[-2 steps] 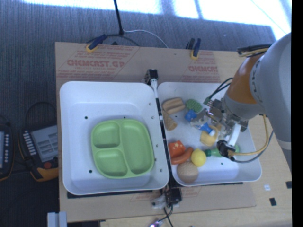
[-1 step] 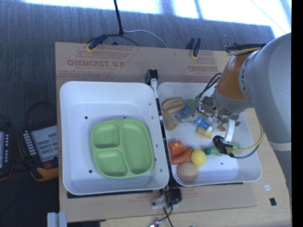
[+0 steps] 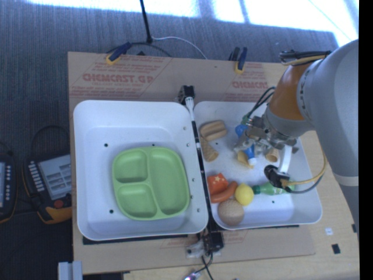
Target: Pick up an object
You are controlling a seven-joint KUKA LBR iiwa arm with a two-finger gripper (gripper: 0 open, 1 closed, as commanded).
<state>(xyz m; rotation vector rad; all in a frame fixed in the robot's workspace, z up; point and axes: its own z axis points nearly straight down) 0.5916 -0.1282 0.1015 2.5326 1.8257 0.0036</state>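
Note:
My gripper (image 3: pixel 252 149) reaches down into the right bin (image 3: pixel 303 212), among small toy foods near its middle. A blue and white piece (image 3: pixel 249 154) lies right under the fingers, with a tan piece (image 3: pixel 271 154) just to its right. To the left lie a tan bread roll (image 3: pixel 213 129) and a waffle cone (image 3: pixel 209 150). Toward the front sit an orange-red piece (image 3: pixel 218 183), a sausage (image 3: pixel 224 193), a yellow lemon (image 3: pixel 244 195), a brown round ball (image 3: pixel 231 212) and a green item (image 3: pixel 269 188).
The left bin (image 3: pixel 87 127) holds a green divided plate (image 3: pixel 151 182). A ridge (image 3: pixel 198 156) separates the two bins. The grey arm with its orange band (image 3: pixel 291 95) comes in from the right, above the right bin's far corner. A cable (image 3: pixel 303 182) loops near the wrist.

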